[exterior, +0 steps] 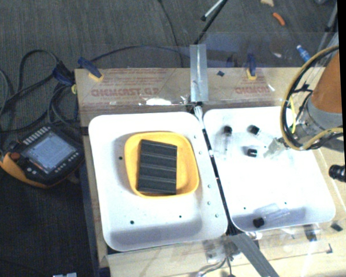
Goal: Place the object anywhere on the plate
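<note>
Left bin (106, 185): yellow plate (189, 163) sits mid-bin, with the dark ribbed block (157, 166) lying flat on it, fully inside the rim, long side running top to bottom of the view. So the object is on the plate.

Right bin (291, 187): a few small black bits (253, 129) scattered in the upper half, plus clear tube-like pieces, one near the front wall (273, 214). Too small to tell what they are.

Arm (327, 106) comes in at the right edge over the right bin, orange band and a yellow cable loop (288, 108) visible. Claw (276, 147) is a pale blur at the arm's tip, well apart from the plate; can't tell its state.

Worktop (159, 89): taped cardboard behind the bins. Teach pendant (44, 156) on the floor to the left, cables trailing.
</note>
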